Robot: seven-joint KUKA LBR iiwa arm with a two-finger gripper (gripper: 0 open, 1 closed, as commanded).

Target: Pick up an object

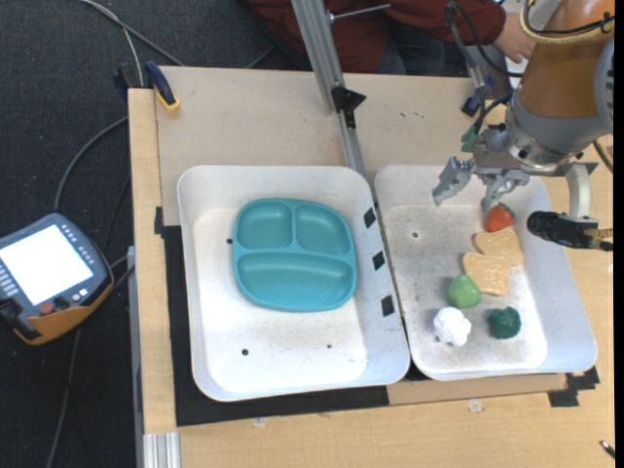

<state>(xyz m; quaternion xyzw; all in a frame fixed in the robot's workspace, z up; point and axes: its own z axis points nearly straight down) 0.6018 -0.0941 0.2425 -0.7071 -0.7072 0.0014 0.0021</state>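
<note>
In the right bin (546, 354) lie an orange-red piece (499, 218), tan toast (493, 259), a green ball (464, 292), a white lump (451, 326) and a dark green piece (504, 322); the gripper (471, 185) hovers wide open, holding nothing, beside the orange-red piece; a teal tray (292, 254) fills the left bin (210, 359)

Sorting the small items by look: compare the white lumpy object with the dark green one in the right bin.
The white lumpy object is pale and knobbly; the dark green object is deep green and smoother. The white one lies nearer the bin's middle, the green one nearer its right rim. Both are small, rest on the right bin floor and lie near its front edge.
</note>
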